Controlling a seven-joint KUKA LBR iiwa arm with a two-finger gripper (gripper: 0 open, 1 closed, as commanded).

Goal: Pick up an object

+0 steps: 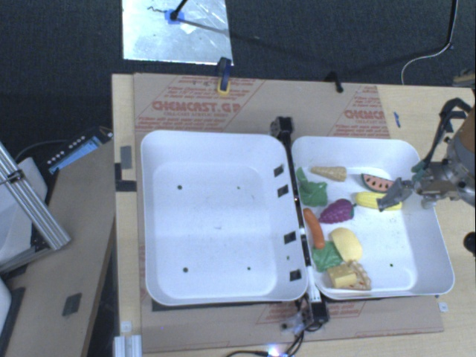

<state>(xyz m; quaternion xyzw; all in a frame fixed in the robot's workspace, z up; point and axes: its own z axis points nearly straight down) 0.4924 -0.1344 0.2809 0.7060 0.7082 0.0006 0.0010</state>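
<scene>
Nearest the lower edge of the frame, in the right-hand shallow white plastic bin (pixel 428 270), a pale tan lumpy toy piece (pixel 348 275) lies at the bottom, touching a small green leafy toy (pixel 326 256) and a smooth yellow rounded toy like a lemon (pixel 346 243) just above it. An orange plastic carrot (pixel 314 228) lies along the bin's left wall, with a purple bunch of toy grapes (pixel 336 210) beside it and a larger green leafy toy (pixel 312 190) higher up. Toward the bin's upper part sit a cream cone-shaped piece (pixel 329 172), a red watermelon slice with dark seeds (pixel 377 181) and a yellow toy banana (pixel 370 199). The grey gripper (pixel 390 198) reaches in from the right edge, its dark jaws low over the banana's right end, just below the watermelon slice; whether they are released or clenched cannot be told. The left-hand white bin (pixel 160 222) lies beside it. Farther up, the worktop carries a brown printed cardboard sheet (pixel 193 103) with a blue and yellow clamp (pixel 223 76), and a shiny silver sheet (pixel 175 21) lies on the dark floor.
</scene>
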